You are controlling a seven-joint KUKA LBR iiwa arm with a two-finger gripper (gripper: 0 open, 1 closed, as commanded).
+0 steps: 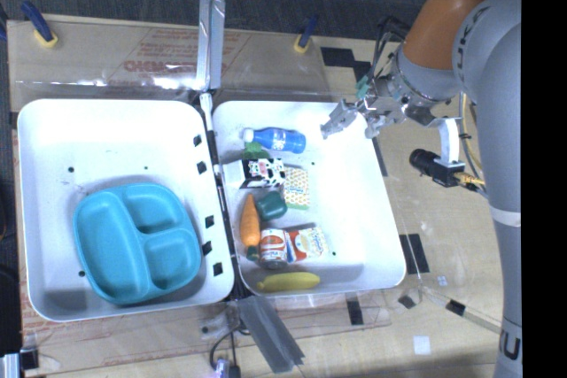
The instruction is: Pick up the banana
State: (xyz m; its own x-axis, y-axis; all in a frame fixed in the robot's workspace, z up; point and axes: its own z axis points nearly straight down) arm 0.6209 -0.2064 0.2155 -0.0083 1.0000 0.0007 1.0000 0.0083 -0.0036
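While the banana (288,281) lies against the right bin's (387,217) near wall, the gripper (347,118) hovers over the far rim, jaws apart and empty, well short of any grasp

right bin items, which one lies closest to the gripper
The blue bottle, lying on its side at the bin's far end, nearest the gripper. The banana sits at the opposite, near edge.

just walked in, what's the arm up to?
Banana pick, not yet started in earnest. The KUKA arm reaches in from the right, its claw hovering over the right bin's upper right part with nothing between its fingers. The banana lies untouched at the bin's near edge, below the carrot and a can. The left bin holds a blue tray.
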